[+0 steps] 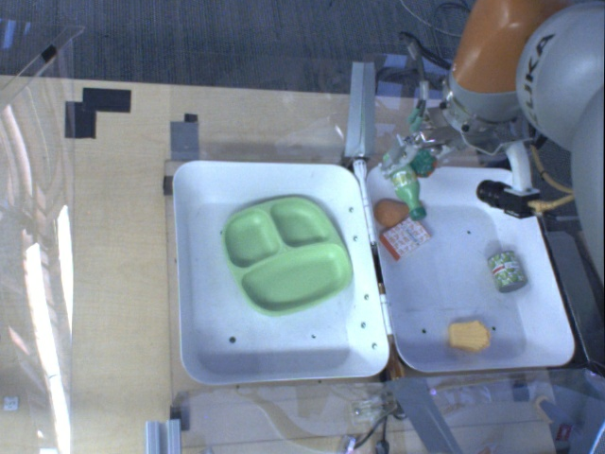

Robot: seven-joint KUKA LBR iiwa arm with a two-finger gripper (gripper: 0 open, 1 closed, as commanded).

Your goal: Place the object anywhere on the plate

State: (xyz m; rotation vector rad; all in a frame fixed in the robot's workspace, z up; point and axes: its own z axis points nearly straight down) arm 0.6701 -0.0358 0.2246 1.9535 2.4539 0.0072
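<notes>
The yellow block (pixel 469 335) and can (pixel 508 270) lie loose in the near right bin (pixel 558 348), awaiting picking; the green plate (pixel 286 253) sits bare in the left bin (pixel 203 348), ready to receive. Farther back, the gripper (pixel 413 159) hangs over the right bin's far-left corner, seemingly clasping a green bottle (pixel 407 193) for carrying across, above a brown ball (pixel 391 213) and a red-and-white packet (pixel 405 239).

Green plate (pixel 288 256) in left bin (pixel 198 348), pincer (pixel 413 154) gripping green bottle (pixel 407 190)

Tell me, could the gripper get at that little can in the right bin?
Probably yes. The can lies alone on bare bin floor with nothing on top or beside it, and the gripper hangs over the same bin's far corner.
</notes>
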